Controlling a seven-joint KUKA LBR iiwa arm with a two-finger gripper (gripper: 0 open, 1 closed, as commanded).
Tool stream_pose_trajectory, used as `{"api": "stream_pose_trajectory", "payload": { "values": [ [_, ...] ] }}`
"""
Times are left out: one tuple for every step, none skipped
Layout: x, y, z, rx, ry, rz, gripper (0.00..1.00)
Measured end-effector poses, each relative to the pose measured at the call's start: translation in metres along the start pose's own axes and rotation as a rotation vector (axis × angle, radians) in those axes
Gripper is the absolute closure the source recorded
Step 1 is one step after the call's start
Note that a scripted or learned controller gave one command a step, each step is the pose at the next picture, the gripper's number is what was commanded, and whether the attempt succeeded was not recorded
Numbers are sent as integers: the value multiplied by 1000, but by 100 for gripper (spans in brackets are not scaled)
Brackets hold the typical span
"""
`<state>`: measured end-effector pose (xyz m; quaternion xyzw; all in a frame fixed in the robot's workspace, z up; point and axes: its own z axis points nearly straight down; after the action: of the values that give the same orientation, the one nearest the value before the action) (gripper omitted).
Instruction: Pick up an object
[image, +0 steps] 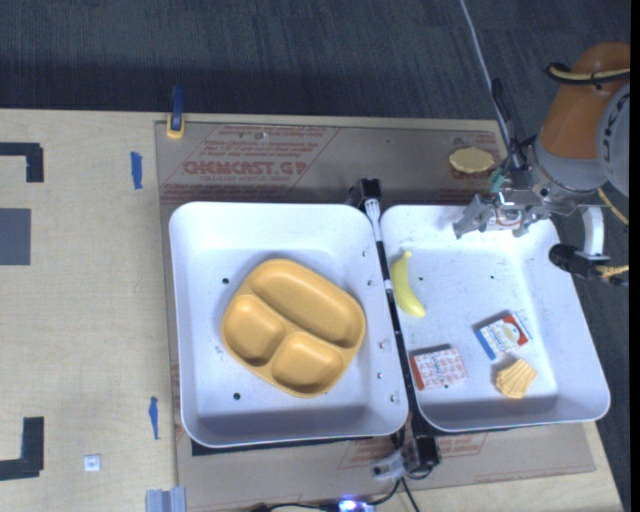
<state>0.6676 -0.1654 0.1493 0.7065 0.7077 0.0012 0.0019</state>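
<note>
The right bin (570, 300) holds a yellow banana (405, 285) near its left wall. A red and white packet (438, 367), a blue and white packet (501, 334) and a yellow ridged chip-like piece (515, 378) lie toward its front. My gripper (497, 222) hangs over the far edge of this bin, well behind all of these objects. It is open with nothing between its fingers. In the left bin (190, 300) lies a yellow tray with three compartments (291, 325).
A round tan disc (472, 160) lies on the brown board behind the right bin, just left of the arm's wrist. A black divider strip (385, 290) runs between the bins. Blue tape marks dot the bench at left.
</note>
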Motion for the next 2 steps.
{"api": "stream_pose_trajectory", "payload": {
  "values": [
    [90, -15, -36, 5, 2, 0, 100],
    [166, -89, -72, 7, 2, 0, 100]
  ]
}}
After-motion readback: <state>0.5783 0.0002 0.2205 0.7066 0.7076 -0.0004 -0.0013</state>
